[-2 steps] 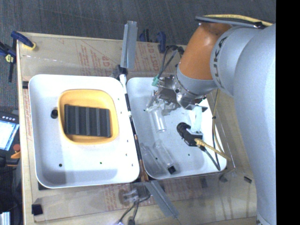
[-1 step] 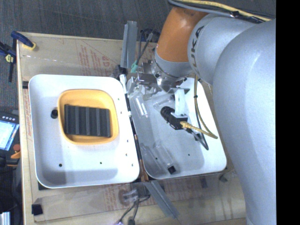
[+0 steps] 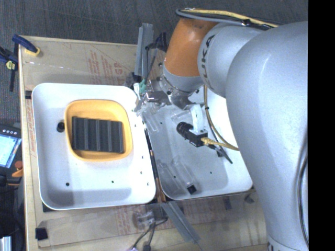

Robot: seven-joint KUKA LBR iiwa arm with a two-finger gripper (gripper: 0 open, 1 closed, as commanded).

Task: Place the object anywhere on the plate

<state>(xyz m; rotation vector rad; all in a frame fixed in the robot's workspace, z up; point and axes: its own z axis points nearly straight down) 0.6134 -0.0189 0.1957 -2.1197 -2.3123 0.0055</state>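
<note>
Over the right bin point(image 3: 209, 184), your end effector point(image 3: 152, 99) hangs low near the divider; whether it grips anything you cannot tell. A dark grooved object point(image 3: 99, 135) already lies on the yellow plate point(image 3: 97, 109), which suggests the placing is done.

Most of the right bin point(image 3: 209, 184) is covered by the arm point(image 3: 261, 88), so its right wall and far rim can't be made out. The gripper point(image 3: 180, 166) is see-through and blurry against the white floor, so the finger state can't be told, and whether anything is held there can't be judged either. The arm's lower part is cut off by the bottom edge. A small dark spot point(image 3: 60, 126) beside the plate point(image 3: 78, 111) is too tiny to be identified.
</note>
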